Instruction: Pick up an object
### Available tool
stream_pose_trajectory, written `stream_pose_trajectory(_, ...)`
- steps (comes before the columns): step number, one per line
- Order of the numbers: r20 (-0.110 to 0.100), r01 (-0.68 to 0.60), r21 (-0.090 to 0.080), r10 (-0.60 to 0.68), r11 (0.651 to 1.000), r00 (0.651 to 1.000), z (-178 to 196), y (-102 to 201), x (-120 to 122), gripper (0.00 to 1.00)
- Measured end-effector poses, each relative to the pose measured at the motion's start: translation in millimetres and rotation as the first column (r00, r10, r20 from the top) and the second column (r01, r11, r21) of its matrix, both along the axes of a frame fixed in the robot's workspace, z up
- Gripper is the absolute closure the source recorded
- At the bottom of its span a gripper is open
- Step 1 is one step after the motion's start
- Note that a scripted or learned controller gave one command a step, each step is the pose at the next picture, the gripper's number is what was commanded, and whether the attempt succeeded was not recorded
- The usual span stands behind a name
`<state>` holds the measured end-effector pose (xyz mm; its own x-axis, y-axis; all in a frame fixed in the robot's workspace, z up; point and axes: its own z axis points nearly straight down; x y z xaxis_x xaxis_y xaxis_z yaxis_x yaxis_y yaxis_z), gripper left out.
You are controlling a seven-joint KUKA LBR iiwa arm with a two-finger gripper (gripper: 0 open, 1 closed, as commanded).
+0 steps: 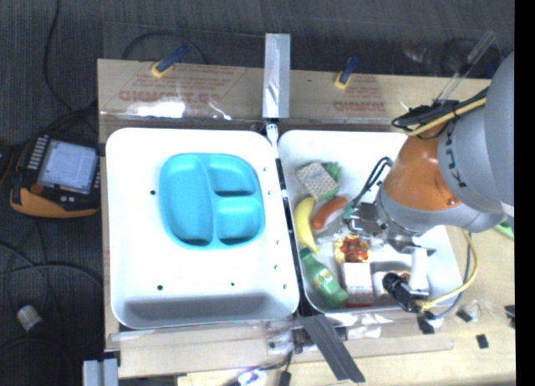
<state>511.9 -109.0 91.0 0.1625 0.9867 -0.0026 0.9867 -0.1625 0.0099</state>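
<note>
Reaching in from the right, I had my gripper (361,227) low over the right bin (288,177), down among the clutter at its middle. My orange-banded wrist covered the tip, so whether it was wide, narrow or closed on anything I cannot tell.

The things I could pick lay crowded toward the bin's left wall, probably where they had slid and settled. A yellow banana (303,223) ran along that wall, with a red sausage-shaped piece (328,211) just beside it and closest to my tip. Above them sat a tan waffle-patterned block (317,178) against something green. Below, a small red-and-orange item (354,248) touched a white box (357,276), and a green bottle-like piece (322,280) lay against the lower left corner.

The left bin (134,234) held only a blue divided tray (213,196), well apart from my work.

Room was tight, as I judged it. The pieces touched or nearly touched, so closing on one risked nudging its neighbour, and the banana and the green piece sat too near the wall for easy straddling. The bare floor lay on the bin's right side, under my own arm, and straight up was my clearest way out.
</note>
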Motion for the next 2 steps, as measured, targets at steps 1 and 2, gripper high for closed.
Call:
stream_pose_trajectory(1,-0.001,-0.11,0.001,0.11,0.994,0.994,-2,7,56,0.0)
stream_pose_trajectory(2,0.001,-0.2,-0.001,0.2,0.98,0.98,-2,-37,18,0.0)
